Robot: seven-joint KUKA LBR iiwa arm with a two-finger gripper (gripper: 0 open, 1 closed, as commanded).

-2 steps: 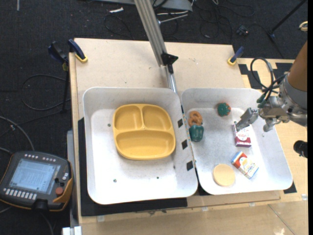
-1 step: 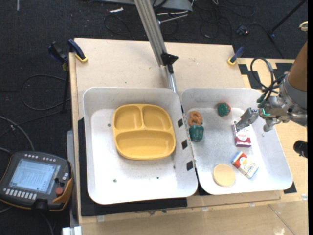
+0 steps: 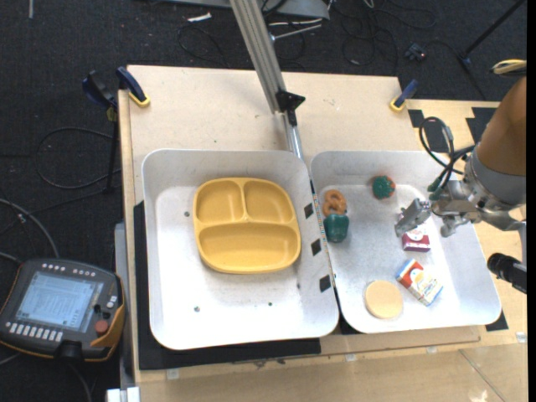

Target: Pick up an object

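My gripper (image 3: 413,217) hangs over the middle of the right bin (image 3: 481,304), reaching in from the right. Just below its tip in the view lies a small maroon and white box (image 3: 416,242); nothing shows as held. Also in this bin are a green ball (image 3: 383,187), a small orange ring (image 3: 334,200), a dark green cup-like piece (image 3: 337,228), a colourful small carton (image 3: 420,281) and a tan round disc (image 3: 384,300). A yellow divided plate (image 3: 247,224) lies in the left bin (image 3: 167,308).
A slanted metal pole (image 3: 261,48) comes down to the back of the wall between the bins. Cables (image 3: 437,141) hang near the arm's wrist. A teach pendant (image 3: 59,308) rests on the floor at lower left. Yellow clamps (image 3: 134,90) grip the bench's back corners.
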